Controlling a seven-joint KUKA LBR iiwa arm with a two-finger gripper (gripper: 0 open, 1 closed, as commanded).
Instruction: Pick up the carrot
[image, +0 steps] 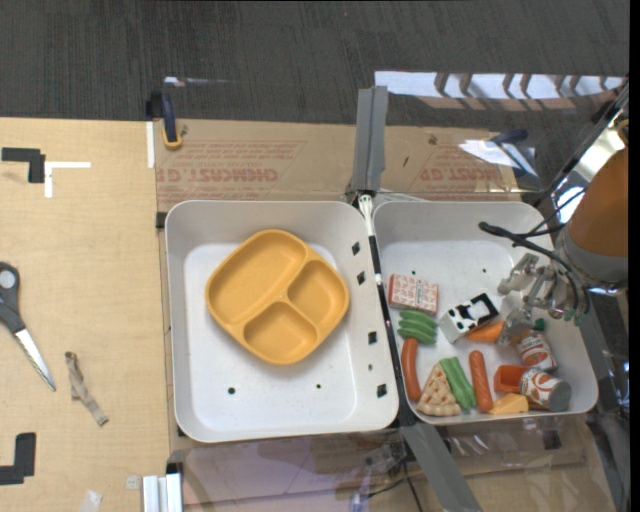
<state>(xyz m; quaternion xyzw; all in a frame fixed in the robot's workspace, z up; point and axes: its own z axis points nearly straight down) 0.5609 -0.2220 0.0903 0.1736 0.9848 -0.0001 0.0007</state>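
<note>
White plastic forms both bins; the right bin (455, 250) carries all the loose toy food, crowded against its near wall. Nearest the camera lie a pizza slice (437, 392), a cheese wedge (509, 405) and a tin (541, 386), with two sausages (410, 368) and a green pod (457, 378) lying side by side between them, all touching or nearly so. Just beyond, the carrot (486, 333) lies flat on the bin floor, roughly mid-depth on the right side, its left end against a black-and-white block (470, 315) and a second tin (535, 350) just beside its right end. The pincer (522, 318) hangs directly over the carrot's right end, wrist reaching in from the right, which suggests it is placed for a descent or a close on that end; whether it is spread or pressed together cannot be told, and no carrot is seen gripped. Judged room: tight on the near and left sides of the carrot, with bare floor on the far side, so a straight lift is the cleanest path. Risk noted: nudging the block or tin. Farther back a pink wafer (413, 293) and a pea pod (418, 326) lie apart from the task item. The left bin (200, 400) holds a yellow divided plate (278, 296) with wide bare margins. Scissors (20, 320) rest on the desk (80, 250), well clear.
</note>
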